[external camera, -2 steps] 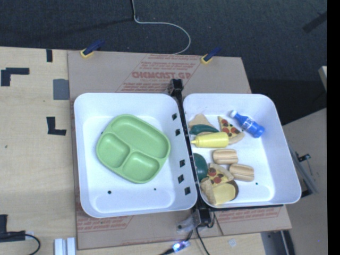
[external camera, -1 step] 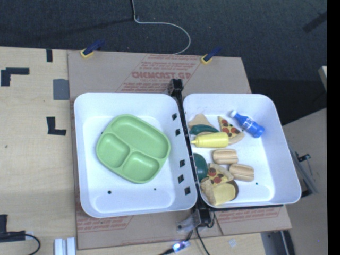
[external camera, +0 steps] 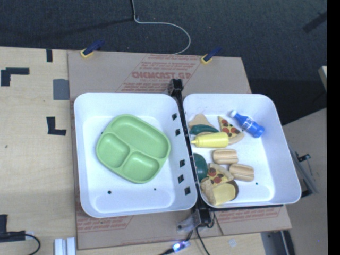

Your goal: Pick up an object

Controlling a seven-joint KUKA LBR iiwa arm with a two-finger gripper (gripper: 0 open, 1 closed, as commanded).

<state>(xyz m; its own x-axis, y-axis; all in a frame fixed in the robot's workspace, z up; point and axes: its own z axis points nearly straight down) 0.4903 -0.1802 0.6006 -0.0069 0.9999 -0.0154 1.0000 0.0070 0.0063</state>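
Note:
The right bin (external camera: pixel 268 190) holds several toy foods bunched along its left side. A blue bottle (external camera: pixel 247 124) lies at the back right of the pile. A yellow mustard bottle (external camera: pixel 211 139) lies across the middle, with a pizza slice (external camera: pixel 230 129) just behind it. Two hot-dog buns (external camera: pixel 224 155) (external camera: pixel 241 171) lie near the centre. A dark green piece (external camera: pixel 201 166) rests against the left wall, and another pizza slice (external camera: pixel 218 175) and a yellow piece (external camera: pixel 223 193) sit at the front.
The left bin (external camera: pixel 87 195) holds a green divided plate (external camera: pixel 133 149), tilted slightly. Black clips run along the divider (external camera: pixel 183 153) between the bins. Both bins rest on a cardboard sheet (external camera: pixel 159 73) on the wooden bench, with a white cable (external camera: pixel 170 25) behind.

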